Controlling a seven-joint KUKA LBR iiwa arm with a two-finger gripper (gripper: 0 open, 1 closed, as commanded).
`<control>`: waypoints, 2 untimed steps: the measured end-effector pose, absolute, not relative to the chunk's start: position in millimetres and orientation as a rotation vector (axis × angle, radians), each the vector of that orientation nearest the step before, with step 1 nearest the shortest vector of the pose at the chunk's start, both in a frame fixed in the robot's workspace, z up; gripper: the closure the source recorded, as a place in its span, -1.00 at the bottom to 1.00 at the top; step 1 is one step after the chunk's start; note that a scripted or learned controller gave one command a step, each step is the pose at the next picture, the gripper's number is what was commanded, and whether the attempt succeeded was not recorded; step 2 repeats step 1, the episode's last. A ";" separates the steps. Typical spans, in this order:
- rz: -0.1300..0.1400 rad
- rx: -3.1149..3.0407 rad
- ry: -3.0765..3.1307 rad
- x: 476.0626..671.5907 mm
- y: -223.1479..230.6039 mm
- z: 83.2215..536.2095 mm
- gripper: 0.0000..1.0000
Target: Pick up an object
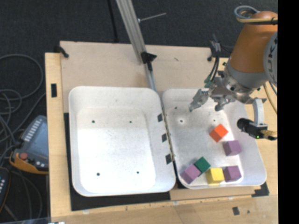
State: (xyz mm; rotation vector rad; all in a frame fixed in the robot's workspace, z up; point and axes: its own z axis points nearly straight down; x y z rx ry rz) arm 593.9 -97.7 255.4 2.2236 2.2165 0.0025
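Note:
My gripper (pixel 206 103) hangs over the upper part of the right bin (pixel 184 125), fingers spread apart with nothing between them. One fingertip (pixel 193 106) points down-left, the other sits near the wrist. Below it lies an orange cube (pixel 218 133), a short way down and to the right. Further down are a purple cube (pixel 231 147), a green cube (pixel 202 164), a second purple cube (pixel 191 173), a yellow cube (pixel 215 175) and a third purple cube (pixel 231 173), grouped along the bin's lower edge.
The left bin (pixel 117 139) lies beside the right one, with small black clips along the seam. A slanted metal pole (pixel 133 29) rises behind the bins. Cables and a pendant (pixel 30 143) lie left of the bench.

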 end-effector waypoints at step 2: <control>0.004 2.219 2.209 549.7 -148.7 328.3 -1.00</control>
